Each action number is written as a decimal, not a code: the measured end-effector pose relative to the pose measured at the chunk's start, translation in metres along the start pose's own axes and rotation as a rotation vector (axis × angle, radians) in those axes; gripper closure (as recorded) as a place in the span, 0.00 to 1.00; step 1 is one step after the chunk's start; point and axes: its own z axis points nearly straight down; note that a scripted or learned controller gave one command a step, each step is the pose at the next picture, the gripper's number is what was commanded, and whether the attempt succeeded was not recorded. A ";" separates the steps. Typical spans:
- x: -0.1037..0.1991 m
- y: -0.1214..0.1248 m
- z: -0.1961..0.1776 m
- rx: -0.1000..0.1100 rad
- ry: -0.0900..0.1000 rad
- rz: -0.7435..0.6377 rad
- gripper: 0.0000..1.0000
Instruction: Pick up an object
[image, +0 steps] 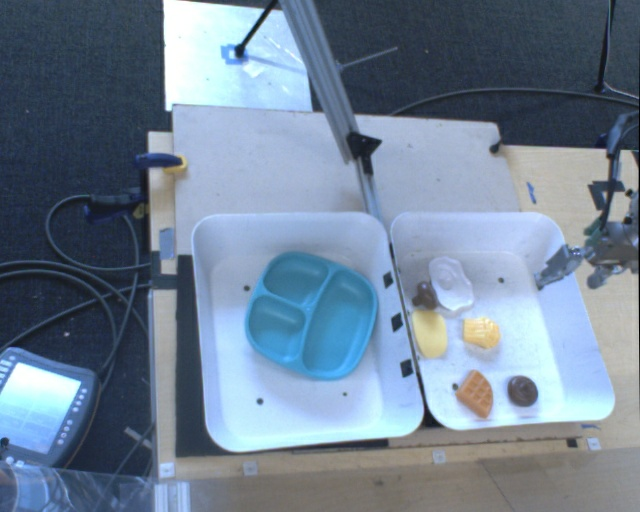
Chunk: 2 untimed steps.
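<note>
The right bin (570, 340) holds several small toy foods. A white piece (450, 283) lies near its back left, with a small brown piece (424, 296) touching it. Below them are a pale yellow piece (430, 333) and a ridged yellow piece (481, 332). An orange waffle-like piece (476, 392) and a dark brown round piece (522, 390) lie near the front. My gripper (578, 270) hovers over the bin's right rim, open, with nothing between its fingers. It is well to the right of all the pieces.
The left bin (225, 380) holds a blue divided plate (312, 313). A slanted metal pole (330, 90) crosses the board behind the bins. Cables and a pendant (40, 400) lie on the floor at the left.
</note>
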 end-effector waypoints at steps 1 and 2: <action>0.000 0.000 0.000 0.000 0.000 0.001 0.00; 0.005 0.008 0.047 0.004 0.001 0.002 0.00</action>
